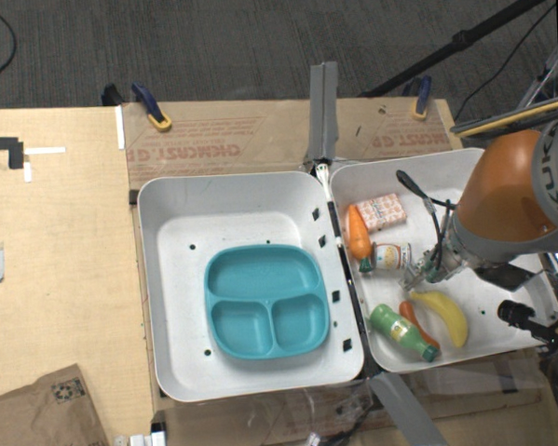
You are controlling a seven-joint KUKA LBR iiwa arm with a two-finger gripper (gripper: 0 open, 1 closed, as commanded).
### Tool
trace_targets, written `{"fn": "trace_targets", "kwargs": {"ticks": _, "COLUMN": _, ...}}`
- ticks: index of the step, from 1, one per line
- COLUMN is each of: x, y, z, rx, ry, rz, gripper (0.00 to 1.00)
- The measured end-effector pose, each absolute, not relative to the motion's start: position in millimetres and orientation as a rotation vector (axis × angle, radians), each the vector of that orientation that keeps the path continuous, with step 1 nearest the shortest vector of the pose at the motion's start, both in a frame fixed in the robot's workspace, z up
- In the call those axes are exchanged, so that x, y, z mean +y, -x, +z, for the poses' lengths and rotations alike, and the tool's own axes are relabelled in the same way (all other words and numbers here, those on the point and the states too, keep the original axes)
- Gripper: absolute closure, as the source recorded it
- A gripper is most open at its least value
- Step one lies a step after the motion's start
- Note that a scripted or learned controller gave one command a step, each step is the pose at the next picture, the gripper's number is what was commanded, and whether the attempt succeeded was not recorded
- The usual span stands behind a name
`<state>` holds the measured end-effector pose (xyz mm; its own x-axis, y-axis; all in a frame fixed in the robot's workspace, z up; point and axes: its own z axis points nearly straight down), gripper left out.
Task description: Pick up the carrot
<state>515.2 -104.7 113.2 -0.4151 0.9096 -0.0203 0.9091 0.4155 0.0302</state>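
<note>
Looking down on the bench, the camera view shows the arm [515,191] reaching in from the right over the right bin [481,347]. Its gripper [429,270] hangs low near the bin's middle, just beside a small jar [385,257] and above a banana [444,315]; whether it is wide, narrow or holding anything I cannot tell, since the wrist hides much of it. The carrot [357,233] lies along the bin's left wall, next to a pink packet [379,211], apart from the gripper. A green bottle [401,330] lies near the front. In the left bin [171,298] sits a teal divided plate [266,301].
</note>
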Motion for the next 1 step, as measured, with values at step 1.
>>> {"fn": "trace_targets", "kwargs": {"ticks": 1, "x": -49.0, "y": -477.8, "z": 190.7, "rx": 2.381, "ry": -2.051, "rz": -0.003, "gripper": 1.0}}
